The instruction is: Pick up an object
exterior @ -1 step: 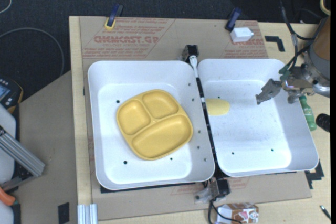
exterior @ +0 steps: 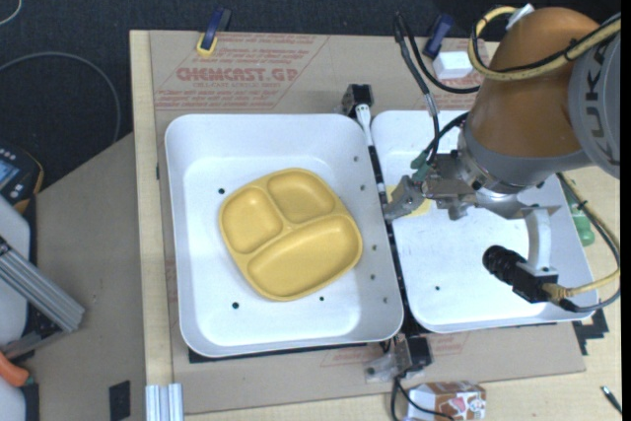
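Over the shallow white right bin (exterior: 463, 296): big grey arm with an orange band (exterior: 537, 79), reaching in from the right, bent low, wrist pointing left. Down at its tip, near the bin's left wall, the small metal two-finger gripper (exterior: 402, 203) (too hidden to tell if open or closed). Next door, flat in the middle of the shallow white left bin (exterior: 197, 242), well apart from the gripper: a yellow plastic plate with three sections (exterior: 289, 234).
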`<state>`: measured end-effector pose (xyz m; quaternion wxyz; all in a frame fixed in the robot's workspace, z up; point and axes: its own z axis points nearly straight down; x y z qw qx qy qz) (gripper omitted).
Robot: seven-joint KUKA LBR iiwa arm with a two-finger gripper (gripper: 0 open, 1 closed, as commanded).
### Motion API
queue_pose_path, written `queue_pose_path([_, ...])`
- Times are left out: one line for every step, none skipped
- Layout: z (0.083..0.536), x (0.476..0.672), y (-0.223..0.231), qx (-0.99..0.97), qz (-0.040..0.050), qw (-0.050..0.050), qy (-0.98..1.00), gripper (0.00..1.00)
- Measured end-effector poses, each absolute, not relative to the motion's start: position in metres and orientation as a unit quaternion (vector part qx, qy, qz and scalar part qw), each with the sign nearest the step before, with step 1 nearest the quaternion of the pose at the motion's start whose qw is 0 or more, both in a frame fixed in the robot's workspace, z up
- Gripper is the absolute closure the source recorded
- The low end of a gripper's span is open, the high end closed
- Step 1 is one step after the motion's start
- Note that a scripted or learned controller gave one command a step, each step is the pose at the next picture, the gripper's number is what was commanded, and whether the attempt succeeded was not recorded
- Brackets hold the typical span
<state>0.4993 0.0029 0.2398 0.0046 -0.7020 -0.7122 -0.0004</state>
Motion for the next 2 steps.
queue_pose_path([0.2616,0.4784,0.0643,-0.704,-0.0015,0.001,-0.710,0.00])
queue_pose_path([0.2710,0.4798,0.0598,-0.707,-0.0011,-0.001,-0.707,1.00])
